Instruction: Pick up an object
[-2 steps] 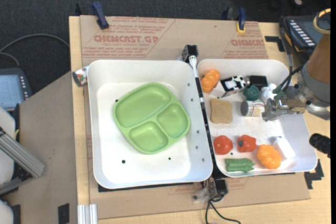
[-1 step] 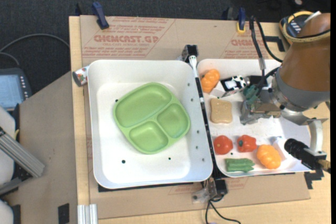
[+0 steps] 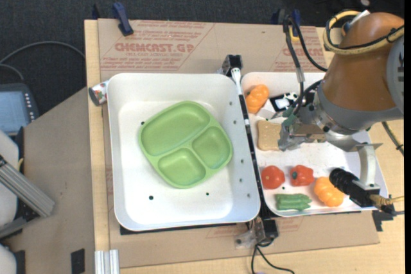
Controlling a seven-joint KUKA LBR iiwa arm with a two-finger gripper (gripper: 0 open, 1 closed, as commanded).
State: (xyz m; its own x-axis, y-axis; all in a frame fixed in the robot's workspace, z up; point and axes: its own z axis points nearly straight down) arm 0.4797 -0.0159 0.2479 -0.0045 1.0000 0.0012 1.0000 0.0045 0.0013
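The right bin [image 3: 379, 167] holds toy foods. An orange pepper [image 3: 257, 98] lies at its far left corner, with a tan bread slice [image 3: 267, 136] just in front of it. Along the near side lie a red tomato [image 3: 272, 176], a red pepper [image 3: 302, 174], an orange fruit [image 3: 327, 192] and a green vegetable [image 3: 293, 202]. My gripper [image 3: 288, 136] hangs low in this bin at the right edge of the bread slice. The wrist hides the bin floor behind it.
The left bin [image 3: 125, 138] holds a green divided plate [image 3: 185, 144]. A small black and white thing [image 3: 280, 101] lies beside the orange pepper. A black bar [image 3: 244, 115] runs along the seam between the bins. Cardboard [image 3: 160, 45] covers the bench behind.
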